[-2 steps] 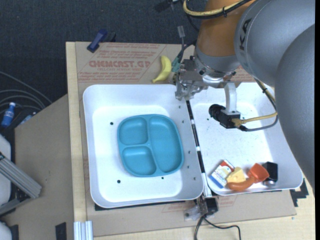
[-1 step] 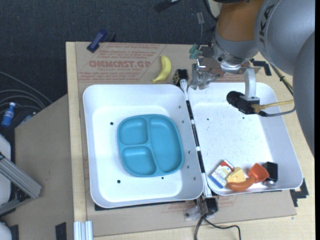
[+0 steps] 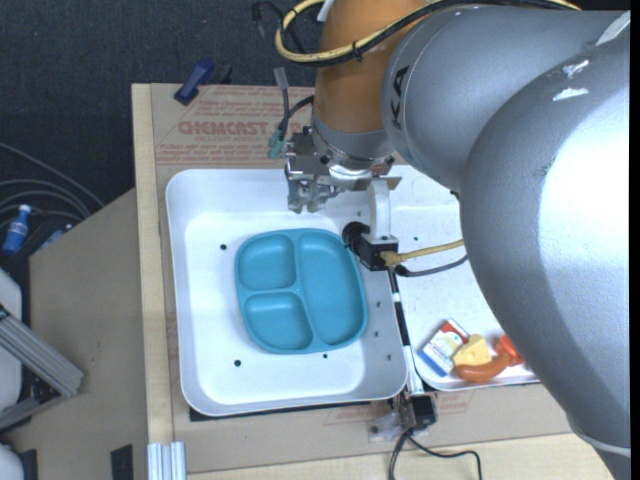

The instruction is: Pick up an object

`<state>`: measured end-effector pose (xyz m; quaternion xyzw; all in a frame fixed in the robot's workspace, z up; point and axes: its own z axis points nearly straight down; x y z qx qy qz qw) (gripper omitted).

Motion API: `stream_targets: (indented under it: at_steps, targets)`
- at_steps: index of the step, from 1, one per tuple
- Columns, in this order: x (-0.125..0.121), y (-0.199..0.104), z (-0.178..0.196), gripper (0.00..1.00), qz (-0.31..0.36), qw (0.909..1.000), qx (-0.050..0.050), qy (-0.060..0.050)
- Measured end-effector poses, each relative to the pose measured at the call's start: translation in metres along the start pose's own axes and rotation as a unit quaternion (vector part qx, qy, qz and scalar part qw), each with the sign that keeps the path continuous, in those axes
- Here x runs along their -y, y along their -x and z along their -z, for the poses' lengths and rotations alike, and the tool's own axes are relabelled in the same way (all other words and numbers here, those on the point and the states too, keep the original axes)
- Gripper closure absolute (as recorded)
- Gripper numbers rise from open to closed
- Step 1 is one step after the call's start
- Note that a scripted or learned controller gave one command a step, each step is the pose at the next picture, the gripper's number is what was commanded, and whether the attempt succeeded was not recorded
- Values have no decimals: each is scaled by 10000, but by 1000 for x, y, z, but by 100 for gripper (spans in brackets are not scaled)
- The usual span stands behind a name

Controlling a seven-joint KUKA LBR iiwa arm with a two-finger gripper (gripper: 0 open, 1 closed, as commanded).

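Observation:
A blue plate (image 3: pixel 300 290) with three compartments lies flat in the middle of the left bin (image 3: pixel 205 268). My gripper (image 3: pixel 308 200) hangs over the far edge of that bin, just beyond the plate's far rim and apart from it. No object shows at its tips. In the right bin (image 3: pixel 430 218), at the near corner, lie a small red, white and blue packet (image 3: pixel 444 344), a yellow piece (image 3: pixel 477 351) and an orange piece (image 3: pixel 484 369). My arm covers most of the right bin.
The bins sit on a cardboard sheet (image 3: pixel 160 168) with red print. A blue item (image 3: pixel 193 82) lies at its far edge. Cables (image 3: pixel 30 183) and a metal rail (image 3: pixel 40 353) lie to the left of the bench.

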<state>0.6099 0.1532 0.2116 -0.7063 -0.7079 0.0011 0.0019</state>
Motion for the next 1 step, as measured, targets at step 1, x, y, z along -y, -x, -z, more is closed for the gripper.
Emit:
stream_targets:
  at_steps: [1]
  targets:
    - [-42, -72, -8, 100, -2, 10000, 2, 21]
